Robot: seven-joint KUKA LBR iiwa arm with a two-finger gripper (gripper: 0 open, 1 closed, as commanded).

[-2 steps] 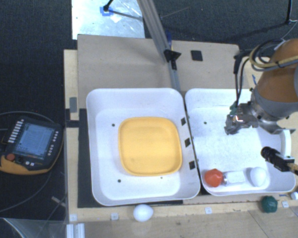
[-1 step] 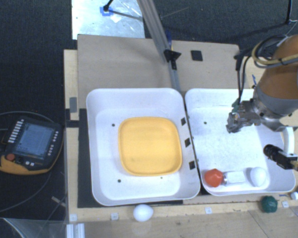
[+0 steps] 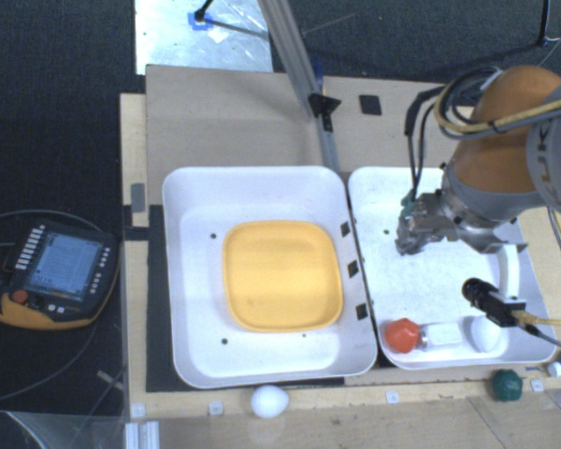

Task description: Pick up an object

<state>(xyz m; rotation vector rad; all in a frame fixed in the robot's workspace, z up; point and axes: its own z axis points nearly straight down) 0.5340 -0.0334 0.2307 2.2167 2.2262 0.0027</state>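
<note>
Camera view: tool hangs over bare floor of the right bin; whether it is spread or pressed together, I cannot tell. Descending here risks grasping nothing; the red ball lies well apart, near the front wall.

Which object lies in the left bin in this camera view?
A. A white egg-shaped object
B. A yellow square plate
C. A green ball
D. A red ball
B: the yellow plate lies flat in the middle of the left bin, while the red ball sits in the right bin, and the white egg-shaped object and green ball lie outside the bins on the bench.
</note>
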